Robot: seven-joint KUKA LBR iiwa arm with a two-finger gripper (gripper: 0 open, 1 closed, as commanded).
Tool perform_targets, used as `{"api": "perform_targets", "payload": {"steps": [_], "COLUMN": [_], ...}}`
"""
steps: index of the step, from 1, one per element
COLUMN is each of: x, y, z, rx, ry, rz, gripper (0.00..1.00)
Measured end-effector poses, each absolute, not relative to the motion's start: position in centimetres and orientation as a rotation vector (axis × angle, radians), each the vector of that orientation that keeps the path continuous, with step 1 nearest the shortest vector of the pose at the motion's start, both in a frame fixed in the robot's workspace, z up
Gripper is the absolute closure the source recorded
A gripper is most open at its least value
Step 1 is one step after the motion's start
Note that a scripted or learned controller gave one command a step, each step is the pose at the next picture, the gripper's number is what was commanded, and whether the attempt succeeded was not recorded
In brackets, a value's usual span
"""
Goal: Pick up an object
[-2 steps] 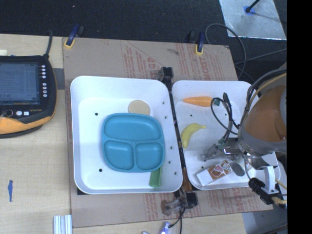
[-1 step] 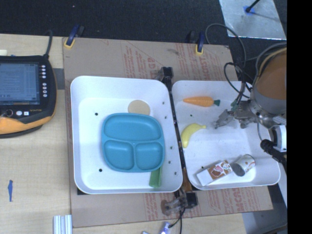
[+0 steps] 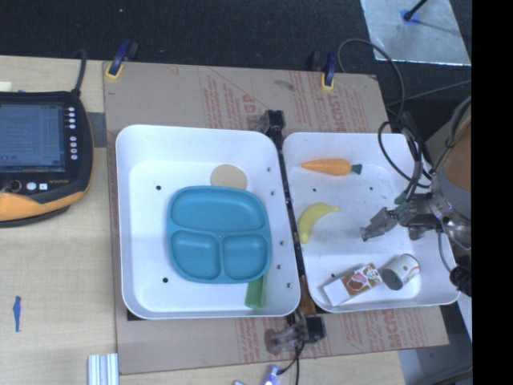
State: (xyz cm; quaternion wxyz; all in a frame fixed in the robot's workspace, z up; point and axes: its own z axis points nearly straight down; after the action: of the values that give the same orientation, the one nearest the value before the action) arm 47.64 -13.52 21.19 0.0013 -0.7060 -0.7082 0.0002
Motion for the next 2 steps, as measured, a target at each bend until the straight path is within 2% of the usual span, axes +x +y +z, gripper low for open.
{"api": "perform_targets", "payload": {"steps": [1, 2], "x": [47.7, 47.5], "y": [-9.8, -12.6], "z": [19.8, 10.8], "rx": [-2.213, -2.213], "ry": [-2.227, -2.225], "rz": [0.002, 0.005], "gripper": [0.00, 0.00]}}
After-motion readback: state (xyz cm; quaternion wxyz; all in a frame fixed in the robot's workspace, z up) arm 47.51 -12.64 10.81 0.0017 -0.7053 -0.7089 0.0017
